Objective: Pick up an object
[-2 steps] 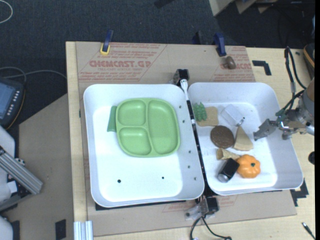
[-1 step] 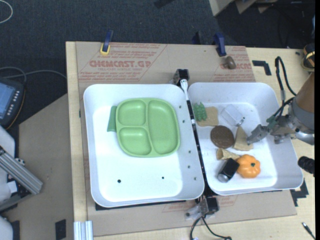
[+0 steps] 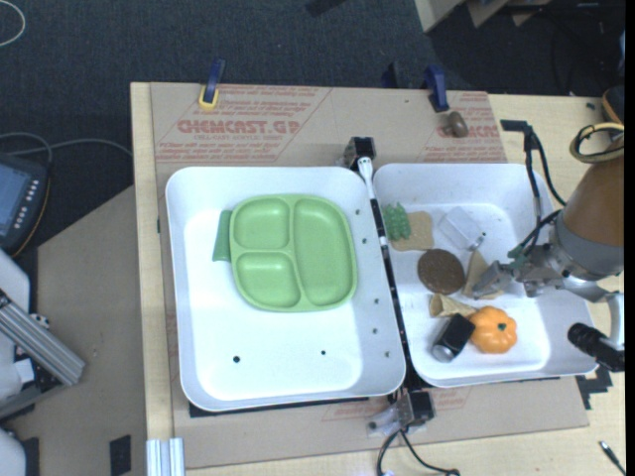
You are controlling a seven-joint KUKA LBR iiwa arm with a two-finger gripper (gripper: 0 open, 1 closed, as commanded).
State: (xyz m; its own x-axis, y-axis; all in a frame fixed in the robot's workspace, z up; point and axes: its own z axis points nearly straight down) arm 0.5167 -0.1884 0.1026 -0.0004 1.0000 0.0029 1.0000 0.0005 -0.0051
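at the right edge of the frame, the arm (image 3: pixel 595 221) shows a rounded orange-brown band above a grey wrist ring. below it sits a metallic grey gripper (image 3: pixel 501 278), blurred, with what may be thin dark cables (image 3: pixel 536 181) running up along it.

tray (image 3: pixel 294 252): light green | pumpkin (image 3: pixel 493 329): orange | bins (image 3: pixel 198 296): white

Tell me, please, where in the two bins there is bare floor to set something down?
The left bin has bare floor in front of and left of the green divided plate. The right bin is crowded: the brown disc, orange pumpkin, black cylinder and gripper fill its middle; its far strip is barest.
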